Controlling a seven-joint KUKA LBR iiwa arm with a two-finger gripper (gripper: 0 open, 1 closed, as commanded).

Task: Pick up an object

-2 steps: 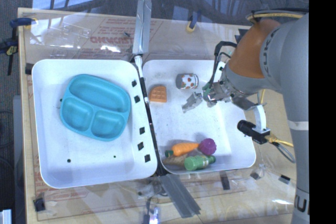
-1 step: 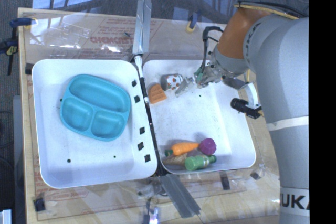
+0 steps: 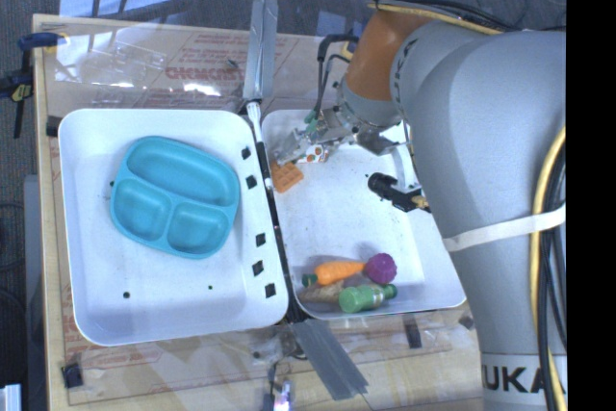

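My gripper (image 3: pixel 296 149) is low in the far left corner of the right bin (image 3: pixel 423 250). Just below its tip, against the bin's left wall, lies a small orange block (image 3: pixel 286 175); whether they touch I cannot tell. At the near end of the same bin sit an orange carrot (image 3: pixel 337 271), a purple round thing (image 3: pixel 381 267) and a green bottle-like thing (image 3: pixel 364 297), bunched together and well away from the gripper.
A blue divided plate (image 3: pixel 175 196) lies in the left bin (image 3: pixel 87 294). The grey arm covers the right side of the right bin. A ridge with black clips (image 3: pixel 262 241) separates the two bins.
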